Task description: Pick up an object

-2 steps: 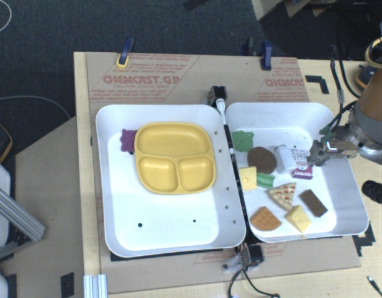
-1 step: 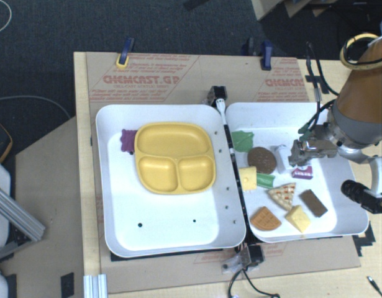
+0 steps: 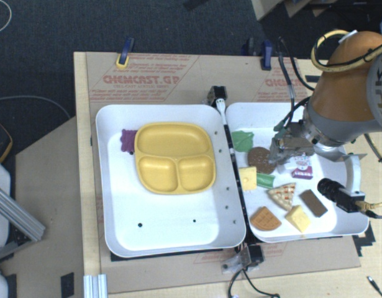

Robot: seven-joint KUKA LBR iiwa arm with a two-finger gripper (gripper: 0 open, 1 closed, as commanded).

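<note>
At the near edge of the right bin (image 3: 330, 226), around its six o'clock, lie a tan half-round biscuit (image 3: 265, 218) and, just beside it toward four o'clock, a pale yellow wedge (image 3: 297, 218). A step farther in, a dark brown bar (image 3: 313, 202) lies aslant, and a waffle-patterned triangle (image 3: 282, 195) sits at its nine o'clock. Farther still, against the bin's left wall, a yellow cube (image 3: 247, 179) touches a small green piece (image 3: 264, 180). A pink and white packet (image 3: 302, 166) lies near the bin's middle. The gripper (image 3: 279, 155) hangs low at the middle of this bin, crowded on the near side by the packet and the green piece. At its nine o'clock, right beside it, lies a brown disc (image 3: 259, 158), the object closest to it. Whether the gripper is open or closed cannot be told from this angle, and nothing can be seen held in it. At the disc's eleven o'clock lies a green leaf shape (image 3: 242, 140). The grey and orange arm (image 3: 349, 85) comes in from two o'clock, covering the bin's far right part. In the left bin (image 3: 166, 225), a yellow divided plate (image 3: 175, 157) sits toward twelve o'clock, with a purple piece (image 3: 128, 140) touching its rim at nine o'clock. On the board's far edge are a yellow-tipped clamp (image 3: 123, 54) and a blue clamp (image 3: 265, 53).
</note>
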